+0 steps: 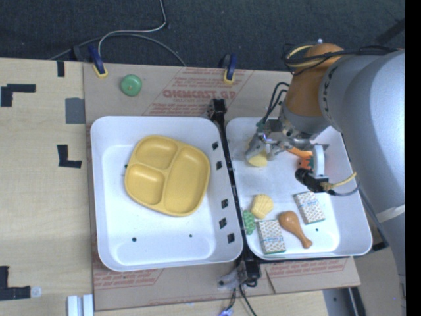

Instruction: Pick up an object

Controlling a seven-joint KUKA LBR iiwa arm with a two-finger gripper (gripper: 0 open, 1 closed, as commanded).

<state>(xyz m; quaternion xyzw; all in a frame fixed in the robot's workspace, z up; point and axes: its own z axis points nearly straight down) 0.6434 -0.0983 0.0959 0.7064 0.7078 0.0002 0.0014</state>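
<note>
- Pale yellow toy piece point(258, 159) lies in the right bin point(342, 242), near its upper left corner.
- Our hand point(266, 145) sits right over it; we cannot tell its state.
- Yellow divided plate point(168, 174) fills the left bin point(112, 242).

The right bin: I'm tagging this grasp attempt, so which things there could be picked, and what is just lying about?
Pick candidates, right bin:
pale yellow piece at the gripper
ridged yellow piece
drumstick
two small packets
green piece

Lying about:
yellow divided plate, left bin
green ball on the bench
</note>
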